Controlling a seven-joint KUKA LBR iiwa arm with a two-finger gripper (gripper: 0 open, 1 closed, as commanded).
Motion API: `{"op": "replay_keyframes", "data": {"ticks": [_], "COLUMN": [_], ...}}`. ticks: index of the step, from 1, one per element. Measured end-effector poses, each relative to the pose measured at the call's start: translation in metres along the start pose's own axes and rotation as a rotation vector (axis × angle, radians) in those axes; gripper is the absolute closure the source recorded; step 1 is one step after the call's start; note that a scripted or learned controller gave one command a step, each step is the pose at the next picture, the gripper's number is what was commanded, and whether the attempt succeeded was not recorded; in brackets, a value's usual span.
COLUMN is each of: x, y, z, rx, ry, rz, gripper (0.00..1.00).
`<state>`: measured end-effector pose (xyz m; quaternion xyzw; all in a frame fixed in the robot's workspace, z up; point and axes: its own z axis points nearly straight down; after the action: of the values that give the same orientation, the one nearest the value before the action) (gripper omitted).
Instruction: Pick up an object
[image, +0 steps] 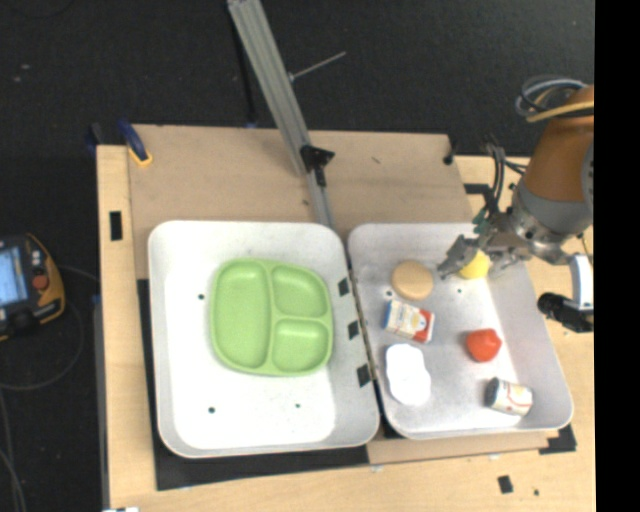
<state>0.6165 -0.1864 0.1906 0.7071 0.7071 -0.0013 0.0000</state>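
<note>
The bench (270, 180) is lit evenly from above, and no strong glare is seen. The two white bins are shown very bright, the left bin (180, 400) most of all, so small marks on it are washed out. Soft, short shadows are cast beside the things in the right bin (540, 330). The floor around the bench is left very dark, and little can be made out there. The whole picture is a bit soft and grainy. The arm (560, 170) at the right is slightly blurred.
</note>
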Motion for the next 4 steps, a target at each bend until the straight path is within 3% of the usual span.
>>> {"op": "replay_keyframes", "data": {"ticks": [2, 3, 4], "x": [-0.001, -0.002, -0.006], "y": [0.009, 0.012, 0.012], "z": [0.088, 0.071, 0.027], "rx": [-0.005, -0.015, -0.007], "ry": [0.003, 0.001, 0.0], "rz": [0.002, 0.0, -0.002], "gripper": [0.0, 1.0, 1.0]}}
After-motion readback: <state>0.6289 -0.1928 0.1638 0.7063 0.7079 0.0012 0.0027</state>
